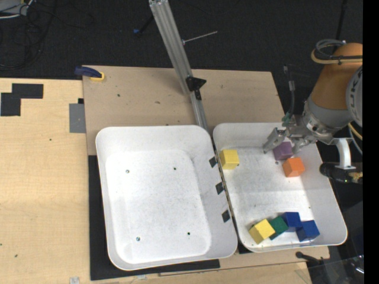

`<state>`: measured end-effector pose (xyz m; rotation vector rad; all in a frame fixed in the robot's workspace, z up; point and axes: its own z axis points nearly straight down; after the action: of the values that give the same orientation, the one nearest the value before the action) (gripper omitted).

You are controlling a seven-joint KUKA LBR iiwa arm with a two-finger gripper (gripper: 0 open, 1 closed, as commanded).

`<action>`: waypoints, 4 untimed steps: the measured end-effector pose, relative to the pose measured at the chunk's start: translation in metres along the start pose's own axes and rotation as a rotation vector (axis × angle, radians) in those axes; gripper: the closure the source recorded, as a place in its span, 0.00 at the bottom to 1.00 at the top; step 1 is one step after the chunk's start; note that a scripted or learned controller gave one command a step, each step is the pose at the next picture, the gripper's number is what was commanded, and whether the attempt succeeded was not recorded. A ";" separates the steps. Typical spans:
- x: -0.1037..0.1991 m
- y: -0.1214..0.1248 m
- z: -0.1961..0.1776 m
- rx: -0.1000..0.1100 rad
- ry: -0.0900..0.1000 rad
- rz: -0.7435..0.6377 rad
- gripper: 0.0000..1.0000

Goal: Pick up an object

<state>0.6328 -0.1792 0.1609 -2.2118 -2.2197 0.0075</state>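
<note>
From my feed, the far left shows a pale wooden counter [41, 176] with a few dark flat patches on it, and a small blue and yellow clamp [89, 73] sits at the far edge of the brown board. Moving right, I see the left shallow white plastic bin [112, 158], its floor bare but for a few dark specks. A long grey aluminium rail [176, 52] slants from the far side down toward the seam between the two bins, with a black bracket on it. Small black clips sit along that seam.

The right shallow white plastic bin [249, 194] holds all the blocks. A yellow cube [230, 158] lies near its left wall, towards the far end. At the near end I see a cluster: a second yellow block [261, 231], touching a green block [278, 225], then two blue blocks [299, 225] just beside it.

Further right, at the far end of this bin, a purple block [283, 150] sits right at the hand [283, 141], and a loose orange cube [293, 167] rests just near of it. The grey metal fingers are spread on either side of the purple block, but I cannot tell whether they truly grip it. The grey arm with its orange band [334, 81] comes in from the right.
</note>
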 end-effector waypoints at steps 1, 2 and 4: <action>-0.003 0.009 0.041 -0.009 -0.006 -0.002 0.00; -0.004 0.012 0.041 -0.022 -0.007 0.000 0.00; 0.002 0.018 -0.026 -0.014 -0.003 0.000 1.00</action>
<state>0.6513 -0.1777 0.1871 -2.2200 -2.2286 -0.0040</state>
